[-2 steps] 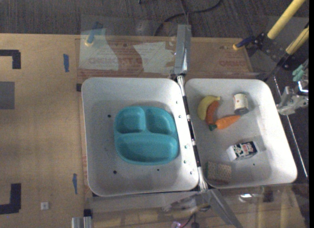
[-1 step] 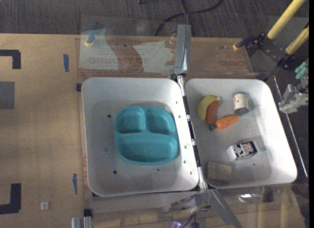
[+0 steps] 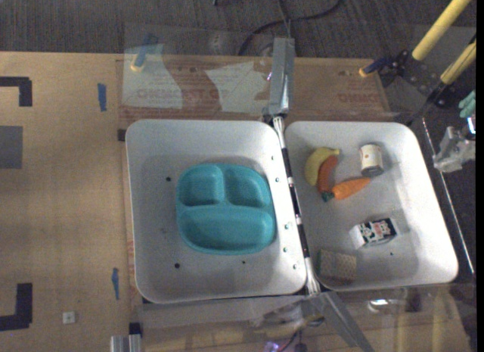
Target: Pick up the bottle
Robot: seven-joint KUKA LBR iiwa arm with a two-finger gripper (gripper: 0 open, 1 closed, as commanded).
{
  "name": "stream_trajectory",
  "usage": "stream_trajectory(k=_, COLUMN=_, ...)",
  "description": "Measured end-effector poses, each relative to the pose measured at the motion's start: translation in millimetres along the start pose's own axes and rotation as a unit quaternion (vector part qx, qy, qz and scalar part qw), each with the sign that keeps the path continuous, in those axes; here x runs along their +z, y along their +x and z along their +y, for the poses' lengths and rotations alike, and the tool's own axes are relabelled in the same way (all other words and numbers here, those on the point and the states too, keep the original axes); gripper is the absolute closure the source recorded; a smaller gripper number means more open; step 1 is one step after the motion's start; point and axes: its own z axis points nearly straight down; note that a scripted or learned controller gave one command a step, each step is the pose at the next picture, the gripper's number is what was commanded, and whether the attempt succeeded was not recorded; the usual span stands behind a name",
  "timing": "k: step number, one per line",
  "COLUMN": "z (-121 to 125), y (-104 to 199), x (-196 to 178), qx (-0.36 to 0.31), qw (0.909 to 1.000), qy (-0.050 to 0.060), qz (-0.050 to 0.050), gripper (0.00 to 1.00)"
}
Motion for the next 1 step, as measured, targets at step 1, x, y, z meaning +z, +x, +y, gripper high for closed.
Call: stream_trajectory(k=1, z=0.4, y=-0.4, x=-9.1, qx=0.000, qw=1.0000, qy=0.000, qz=-0.001, gripper=1.00)
